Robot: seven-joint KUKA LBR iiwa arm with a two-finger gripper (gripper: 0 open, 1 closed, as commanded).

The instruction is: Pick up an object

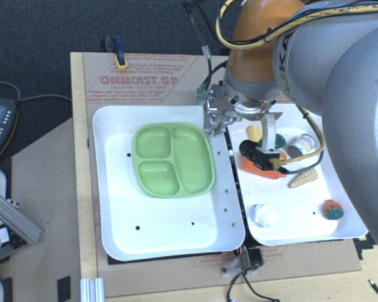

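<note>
The bench (88,168) bore two white bins. The gripper (215,119) hung over their shared rim. The green plate (174,160), in the left bin (116,194), lay just beside it toward the view's left. I could not tell how its jaws stood.

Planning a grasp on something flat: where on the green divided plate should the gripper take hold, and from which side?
Likely the raised rim, from straight above. The green divided plate lies flat in the left bin, so only the rim gives an edge to pinch. Its left side in the view has bare floor beside it; the right crowds the bin wall.
</note>
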